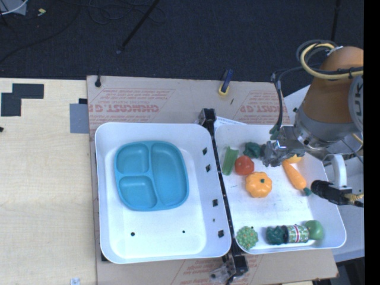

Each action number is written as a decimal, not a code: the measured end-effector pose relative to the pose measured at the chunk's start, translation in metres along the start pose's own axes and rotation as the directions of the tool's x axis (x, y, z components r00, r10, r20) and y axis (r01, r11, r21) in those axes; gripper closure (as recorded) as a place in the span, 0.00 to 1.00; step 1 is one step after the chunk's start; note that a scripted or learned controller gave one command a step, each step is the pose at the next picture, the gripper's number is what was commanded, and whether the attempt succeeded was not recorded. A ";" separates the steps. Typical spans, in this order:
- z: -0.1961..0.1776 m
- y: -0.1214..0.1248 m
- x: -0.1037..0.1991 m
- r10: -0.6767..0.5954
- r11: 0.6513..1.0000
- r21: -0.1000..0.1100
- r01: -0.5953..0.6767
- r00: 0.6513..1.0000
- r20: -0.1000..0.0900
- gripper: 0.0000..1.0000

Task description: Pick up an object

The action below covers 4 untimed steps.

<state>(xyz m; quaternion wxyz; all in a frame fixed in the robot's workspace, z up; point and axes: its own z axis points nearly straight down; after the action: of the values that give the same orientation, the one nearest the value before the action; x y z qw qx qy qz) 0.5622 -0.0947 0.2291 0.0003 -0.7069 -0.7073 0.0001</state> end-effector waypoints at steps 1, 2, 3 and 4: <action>-0.001 0.002 0.048 -0.003 1.000 0.002 0.003 1.000 -0.001 1.00; -0.009 0.020 0.102 -0.005 1.000 0.001 0.005 1.000 -0.002 1.00; 0.012 0.040 0.152 -0.004 1.000 0.003 0.004 1.000 -0.001 1.00; 0.012 0.034 0.147 0.001 1.000 0.004 -0.001 1.000 0.001 1.00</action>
<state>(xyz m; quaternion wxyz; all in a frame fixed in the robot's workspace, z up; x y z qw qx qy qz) 0.5959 0.0523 0.2171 0.0014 -0.7073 -0.7069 0.0021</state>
